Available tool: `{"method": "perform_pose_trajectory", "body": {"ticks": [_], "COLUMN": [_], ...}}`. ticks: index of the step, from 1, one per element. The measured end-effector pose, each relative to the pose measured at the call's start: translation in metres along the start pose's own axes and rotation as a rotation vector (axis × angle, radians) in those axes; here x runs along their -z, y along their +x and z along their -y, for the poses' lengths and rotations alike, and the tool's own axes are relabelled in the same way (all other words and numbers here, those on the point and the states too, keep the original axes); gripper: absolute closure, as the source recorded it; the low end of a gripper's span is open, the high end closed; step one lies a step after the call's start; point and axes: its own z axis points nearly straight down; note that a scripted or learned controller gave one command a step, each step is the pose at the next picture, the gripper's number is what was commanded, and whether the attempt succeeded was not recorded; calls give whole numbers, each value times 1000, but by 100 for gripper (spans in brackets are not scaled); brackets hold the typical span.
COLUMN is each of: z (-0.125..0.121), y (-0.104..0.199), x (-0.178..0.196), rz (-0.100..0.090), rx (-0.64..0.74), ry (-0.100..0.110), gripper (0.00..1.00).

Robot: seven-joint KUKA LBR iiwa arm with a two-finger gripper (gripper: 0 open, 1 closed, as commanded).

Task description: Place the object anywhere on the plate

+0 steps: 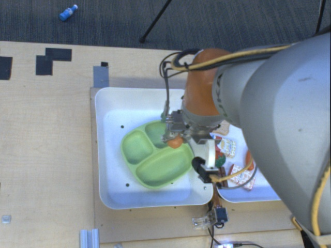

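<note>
The hand (pixel 173 137) hung over the green plate's (pixel 155 159) edge; its grip could not be told. The orange thing (pixel 175 143) there might roll off.

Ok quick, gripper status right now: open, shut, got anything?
Gripper: over the green plate at its right rim, an orange object right at its tip; whether it is gripped cannot be told.
</note>
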Motion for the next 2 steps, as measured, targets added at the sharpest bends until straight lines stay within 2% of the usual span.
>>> {"method": "perform_pose_trajectory", "body": {"ticks": [1, 2], "z": [0, 0], "y": [0, 0], "x": [0, 0], "rz": [0, 0], "rx": [0, 0], "ry": [-1, -1], "gripper": [0, 0]}}
